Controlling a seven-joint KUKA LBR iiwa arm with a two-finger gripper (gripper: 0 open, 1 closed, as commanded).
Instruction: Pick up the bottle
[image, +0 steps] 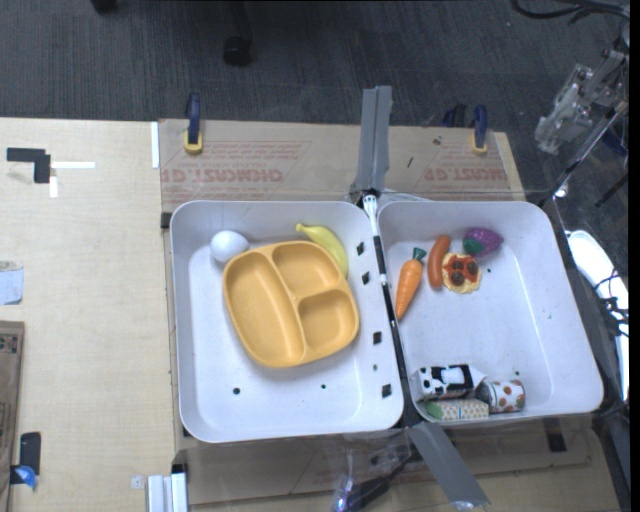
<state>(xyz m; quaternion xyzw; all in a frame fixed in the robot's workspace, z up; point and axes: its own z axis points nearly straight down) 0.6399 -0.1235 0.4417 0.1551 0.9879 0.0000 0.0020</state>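
A small black-and-white cow-patterned bottle (445, 379) lies at the front edge of the right bin (560, 330). It is pressed against a patterned pack (460, 409) and a white cup with orange spots (508, 395). My gripper (583, 100) is a pale grey blur at the far upper right, beyond the right bin's back corner. It is well away from the bottle and has nothing under it.
The right bin's back holds a carrot (407, 285), a red-orange sausage (438, 262), a pizza slice (461, 272) and a purple toy (482, 240). The left bin (200, 380) holds a yellow divided plate (290, 303), a white egg (229, 244) and a banana (327, 243).
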